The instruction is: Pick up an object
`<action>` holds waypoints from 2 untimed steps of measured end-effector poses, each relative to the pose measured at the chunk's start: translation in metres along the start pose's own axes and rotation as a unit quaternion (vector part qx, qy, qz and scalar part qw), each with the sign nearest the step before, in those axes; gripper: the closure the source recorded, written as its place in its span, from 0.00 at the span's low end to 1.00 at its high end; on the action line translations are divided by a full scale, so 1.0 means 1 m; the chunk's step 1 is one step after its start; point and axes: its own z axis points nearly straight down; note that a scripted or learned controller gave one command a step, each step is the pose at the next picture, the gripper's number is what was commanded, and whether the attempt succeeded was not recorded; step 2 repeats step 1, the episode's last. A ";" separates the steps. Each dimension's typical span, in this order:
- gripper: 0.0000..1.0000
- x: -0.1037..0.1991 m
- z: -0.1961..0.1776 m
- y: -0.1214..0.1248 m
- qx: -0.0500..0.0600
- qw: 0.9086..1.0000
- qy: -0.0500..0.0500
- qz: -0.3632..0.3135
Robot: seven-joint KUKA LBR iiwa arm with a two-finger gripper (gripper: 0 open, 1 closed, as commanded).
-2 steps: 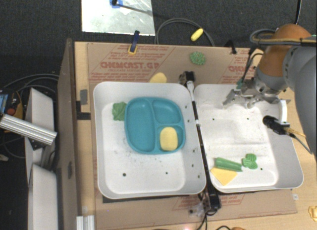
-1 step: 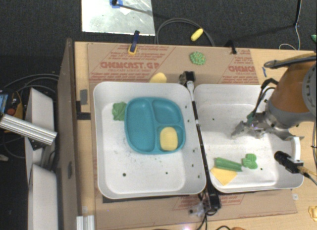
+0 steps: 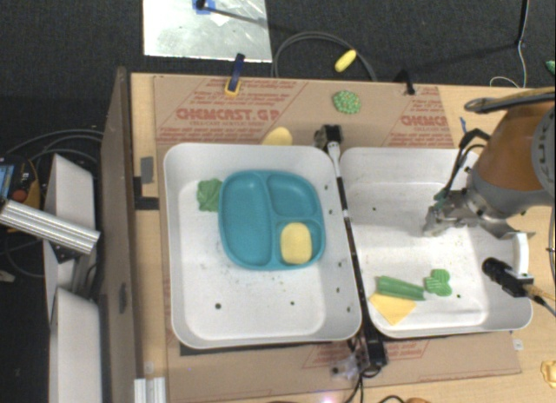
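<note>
Nearest, at six o'clock: brown bench [image 3: 261, 102] carrying white bins; green vegetable [image 3: 401, 287] lying long, glossy. Gripper [image 3: 439, 219] at three; jaws' state unclear.

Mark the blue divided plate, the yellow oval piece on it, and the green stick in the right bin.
blue divided plate [image 3: 248, 219], camera view, bare left compartment.
yellow oval piece [image 3: 296, 242], camera view, its middle.
green stick [image 3: 400, 287], camera view, mid-length.

Two bins side by side, mid-frame.
Left bin [image 3: 187, 306] holds a divided tray [image 3: 252, 219]; right bin [image 3: 391, 184] has food pieces [image 3: 408, 293] lower centre.
</note>
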 end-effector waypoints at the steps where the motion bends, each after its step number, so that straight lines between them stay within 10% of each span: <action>1: 1.00 -0.031 -0.155 0.039 -0.008 1.000 -0.005 -0.002; 2: 1.00 -0.031 -0.155 0.039 -0.008 1.000 -0.005 -0.002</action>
